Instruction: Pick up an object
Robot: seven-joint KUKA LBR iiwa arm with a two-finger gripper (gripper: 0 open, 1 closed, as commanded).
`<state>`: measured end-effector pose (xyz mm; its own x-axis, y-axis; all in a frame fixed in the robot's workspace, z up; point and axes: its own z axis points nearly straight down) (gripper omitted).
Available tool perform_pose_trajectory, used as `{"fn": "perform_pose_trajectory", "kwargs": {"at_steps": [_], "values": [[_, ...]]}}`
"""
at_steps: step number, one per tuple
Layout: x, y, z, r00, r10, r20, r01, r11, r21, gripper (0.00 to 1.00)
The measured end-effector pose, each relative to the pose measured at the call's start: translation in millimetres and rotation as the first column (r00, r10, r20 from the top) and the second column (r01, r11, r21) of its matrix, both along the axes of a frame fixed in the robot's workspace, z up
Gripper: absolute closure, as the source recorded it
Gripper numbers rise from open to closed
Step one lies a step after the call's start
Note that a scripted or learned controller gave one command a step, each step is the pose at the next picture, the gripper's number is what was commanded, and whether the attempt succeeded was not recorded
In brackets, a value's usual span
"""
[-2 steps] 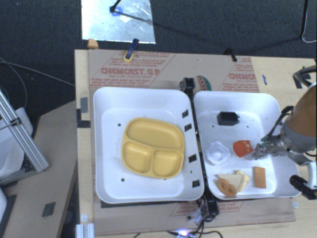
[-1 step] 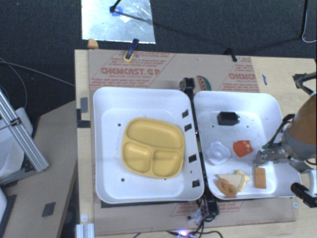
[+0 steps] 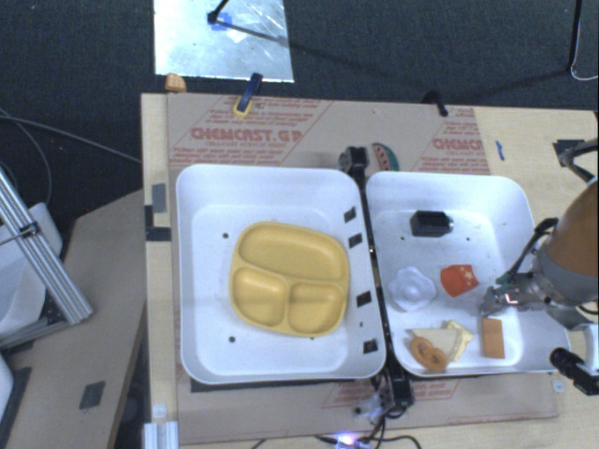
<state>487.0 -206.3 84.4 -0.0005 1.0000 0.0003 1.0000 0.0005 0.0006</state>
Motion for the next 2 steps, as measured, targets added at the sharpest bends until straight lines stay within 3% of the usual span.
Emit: {"fn": "perform_pose_trajectory", "kwargs": {"at_steps": [2], "values": [[0.1, -0.1, 0.0, 1.0, -0.001, 0.002, 0.001, 1.0, 0.0, 1.0]]}}
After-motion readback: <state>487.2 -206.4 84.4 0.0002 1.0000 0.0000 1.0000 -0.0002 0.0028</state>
